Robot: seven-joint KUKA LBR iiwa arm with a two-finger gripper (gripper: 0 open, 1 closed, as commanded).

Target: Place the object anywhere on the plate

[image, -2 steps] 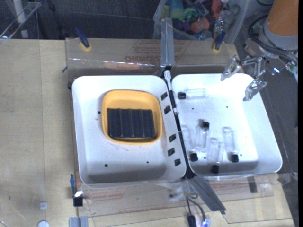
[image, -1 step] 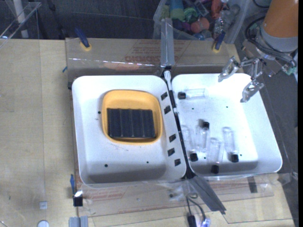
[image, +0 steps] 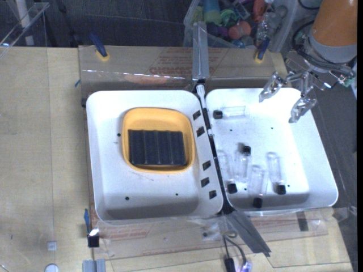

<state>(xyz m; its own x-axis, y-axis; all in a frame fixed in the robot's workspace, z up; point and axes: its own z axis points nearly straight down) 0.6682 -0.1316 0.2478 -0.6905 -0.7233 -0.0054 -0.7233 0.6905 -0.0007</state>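
A yellow plate (image: pixel 156 114) sits in the left bin (image: pixel 105 152), and a black ribbed slab (image: pixel 157 147) lies flat on it. Several small clear vials with black caps lie in the right bin (image: pixel 317 169). One vial (image: pixel 232 112) rests near the bin's back edge, another vial (image: pixel 274 171) lies toward the front, and a third vial (image: pixel 244 158) is between them. My gripper (image: pixel 285 100) hangs over the back right corner of the right bin. It is open, its fingers spread apart with nothing between them, and it is well apart from the vials.
A raised divider (image: pixel 203 146) with black clips separates the two bins. A clear tub of coloured toys (image: pixel 238 7) stands behind the bins. Blue clamps (image: pixel 101 51) hold the back board. The wooden bench (image: pixel 39 152) extends to the left.
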